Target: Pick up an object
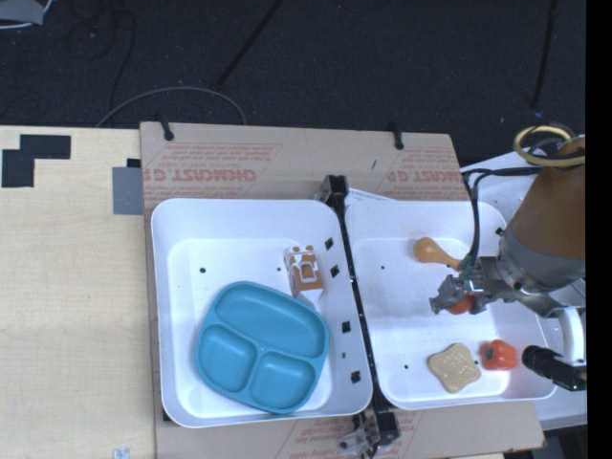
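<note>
Low in the right bin [392, 390], right of frame centre: gripper [457, 296] hovering over something small and red-orange [463, 305], barely visible beneath. Cannot tell jaw opening, nor whether anything is held. Nearby: tan drumstick-like toy [435, 251] above, cracker-like beige piece [453, 367] and red tomato-like toy [497, 355] below. Probably light, rigid, smooth plastic; likely slippery, best pinched across the middle. Left bin [182, 247]: blue divided plate [260, 346], small brown-and-white toy [304, 270].
</note>
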Tool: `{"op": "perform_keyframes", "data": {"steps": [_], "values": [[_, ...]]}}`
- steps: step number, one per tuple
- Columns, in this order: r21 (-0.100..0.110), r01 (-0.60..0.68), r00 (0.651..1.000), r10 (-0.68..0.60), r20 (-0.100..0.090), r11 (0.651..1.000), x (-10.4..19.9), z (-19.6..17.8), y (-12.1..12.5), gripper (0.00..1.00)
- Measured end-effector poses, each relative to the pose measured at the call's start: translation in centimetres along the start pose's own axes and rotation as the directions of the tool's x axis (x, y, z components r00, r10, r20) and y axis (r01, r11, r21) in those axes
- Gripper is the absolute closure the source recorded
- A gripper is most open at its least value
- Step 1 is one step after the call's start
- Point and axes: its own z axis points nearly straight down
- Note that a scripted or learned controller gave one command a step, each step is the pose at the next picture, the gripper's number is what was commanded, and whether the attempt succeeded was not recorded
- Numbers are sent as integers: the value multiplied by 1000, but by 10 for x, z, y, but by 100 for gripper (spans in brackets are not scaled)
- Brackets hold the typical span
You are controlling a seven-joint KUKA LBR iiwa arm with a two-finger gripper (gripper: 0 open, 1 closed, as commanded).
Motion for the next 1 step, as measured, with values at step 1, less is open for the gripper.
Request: {"op": "perform_keyframes", "data": {"steps": [1], "values": [[-1,0,1000,0,0,1000,9,-49,-2,100]]}}
